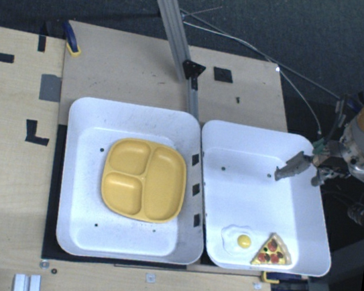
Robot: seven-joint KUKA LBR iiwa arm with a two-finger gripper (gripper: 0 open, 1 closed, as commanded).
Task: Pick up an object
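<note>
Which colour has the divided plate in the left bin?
Yellow plate, camera view.

No text, label, brand, number or sign can be read anywhere on the bench, the bins or the arm.

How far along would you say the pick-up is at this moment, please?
Nothing looks picked yet. The fried egg and pizza slice lie at the near edge of the right bin, and the yellow divided plate sits in the left bin. In hand: the claw hangs over the right bin's far right side. Left: descend, grasp, lift.
</note>
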